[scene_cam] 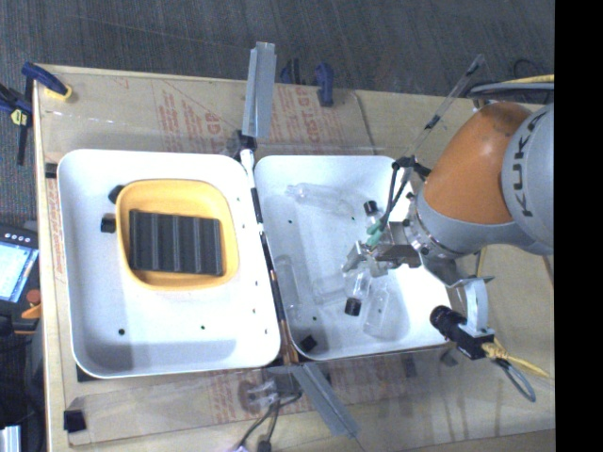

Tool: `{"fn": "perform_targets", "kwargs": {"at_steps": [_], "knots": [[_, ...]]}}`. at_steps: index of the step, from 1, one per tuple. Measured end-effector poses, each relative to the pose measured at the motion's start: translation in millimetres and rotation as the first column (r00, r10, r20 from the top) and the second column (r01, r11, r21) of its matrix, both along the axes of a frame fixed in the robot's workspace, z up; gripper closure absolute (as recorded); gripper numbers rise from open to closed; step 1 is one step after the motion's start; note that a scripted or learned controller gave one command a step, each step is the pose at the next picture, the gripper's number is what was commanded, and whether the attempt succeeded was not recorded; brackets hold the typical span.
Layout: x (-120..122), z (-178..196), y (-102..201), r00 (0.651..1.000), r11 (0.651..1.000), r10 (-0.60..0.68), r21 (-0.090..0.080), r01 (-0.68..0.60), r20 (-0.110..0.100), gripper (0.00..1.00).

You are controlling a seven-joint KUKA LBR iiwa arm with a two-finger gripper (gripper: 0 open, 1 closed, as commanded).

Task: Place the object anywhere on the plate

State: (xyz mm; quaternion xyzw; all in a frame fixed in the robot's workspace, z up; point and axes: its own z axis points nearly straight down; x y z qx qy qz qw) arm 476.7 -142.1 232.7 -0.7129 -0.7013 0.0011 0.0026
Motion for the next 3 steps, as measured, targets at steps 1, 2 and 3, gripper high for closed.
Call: {"fn": "perform_targets", "kwargs": {"at_steps": [1, 2, 3], "knots": [[81, 48, 71, 0.972, 0.972, 0.233, -0.002, -0.233, 0.005, 1.0], [129, -26, 155, 0.875, 0.875, 0.484, 0.001, -0.484, 0.0, 1.0], [129, -26, 155, 0.875, 0.875, 0.483, 0.0, -0.483, 0.0, 0.0]]}}
